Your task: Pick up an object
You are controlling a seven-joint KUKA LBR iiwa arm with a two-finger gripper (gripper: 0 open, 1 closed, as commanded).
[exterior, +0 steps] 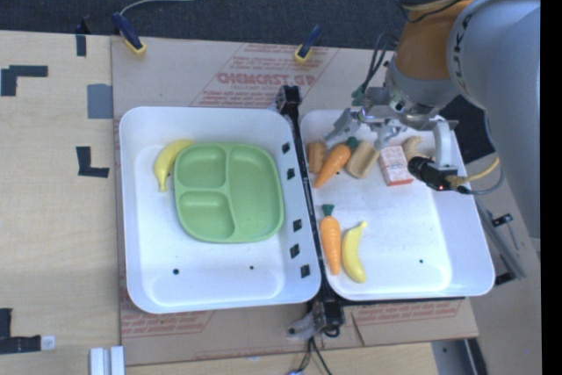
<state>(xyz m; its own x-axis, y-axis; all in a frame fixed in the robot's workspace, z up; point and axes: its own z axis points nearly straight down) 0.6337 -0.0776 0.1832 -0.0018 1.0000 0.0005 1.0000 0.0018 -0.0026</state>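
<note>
My gripper [363, 133] hangs over the far left part of the right bin [439, 263], its fingers spread open with nothing between them. Just below it lie an orange carrot [332, 164] and a tan cylinder-shaped piece [361, 159]. A small orange piece [314, 156] rests against the bin's left wall. To the right of these sits a red and white box [395, 165], with another tan piece [411, 144] behind it. Nearer the front lie a second carrot [330, 244] with a green top and a yellow banana [353, 252].
The left bin [149, 277] holds a green divided plate [230, 192] with a yellow banana [167, 161] at its left edge. The grey arm with its orange band [439, 22] fills the upper right. A black divider [299, 189] runs between the bins.
</note>
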